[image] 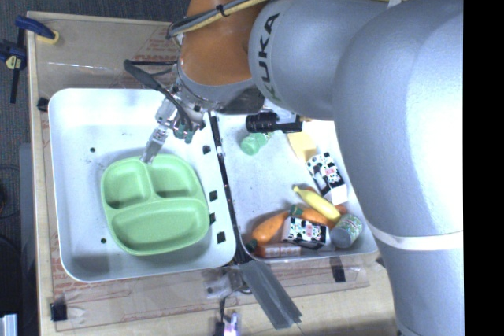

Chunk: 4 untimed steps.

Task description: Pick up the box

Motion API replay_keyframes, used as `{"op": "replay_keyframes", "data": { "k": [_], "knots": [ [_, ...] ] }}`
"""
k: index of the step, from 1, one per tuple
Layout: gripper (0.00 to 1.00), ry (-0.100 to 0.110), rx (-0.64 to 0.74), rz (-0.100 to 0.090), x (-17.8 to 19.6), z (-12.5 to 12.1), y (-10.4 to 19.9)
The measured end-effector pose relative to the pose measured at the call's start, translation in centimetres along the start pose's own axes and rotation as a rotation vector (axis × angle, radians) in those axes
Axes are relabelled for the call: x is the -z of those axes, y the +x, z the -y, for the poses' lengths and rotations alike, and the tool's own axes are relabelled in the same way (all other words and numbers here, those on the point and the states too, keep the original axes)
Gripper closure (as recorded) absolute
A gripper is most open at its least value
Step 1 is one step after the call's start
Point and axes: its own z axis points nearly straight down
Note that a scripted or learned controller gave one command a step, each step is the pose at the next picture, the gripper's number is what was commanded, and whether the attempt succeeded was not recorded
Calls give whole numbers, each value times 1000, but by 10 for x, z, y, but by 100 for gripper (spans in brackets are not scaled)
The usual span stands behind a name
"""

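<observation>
A small white box with black cow patches point(326, 174) lies in the right bin point(272, 169), near its right wall. A second cow-patched box point(305, 231) lies at that bin's front among other items. My gripper point(163, 136) hangs over the left bin point(75, 138), just above the back rim of a green divided plate point(153, 204). It is well to the left of both boxes, and nothing shows in its grasp. The arm's orange band and grey body cover the back of the right bin.
In the right bin also lie a yellow block point(302, 144), a pale green object point(253, 142), a banana point(316, 204), an orange carrot-like item point(268, 227) and a small can point(346, 230). The bins' shared wall point(223, 185) runs between plate and boxes.
</observation>
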Motion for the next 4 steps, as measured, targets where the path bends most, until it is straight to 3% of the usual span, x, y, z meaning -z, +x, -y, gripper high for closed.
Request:
{"op": "replay_keyframes", "data": {
  "k": [1, 2, 3, 4],
  "knots": [
    [0, -1, 219, 1, 1, 18, 45],
    [0, -2, 244, 2, -99, -34, 46],
    [0, 2, 349, 5, -98, -74, 79],
    [0, 12, 701, -3, -98, -115, 55]
  ]
}}
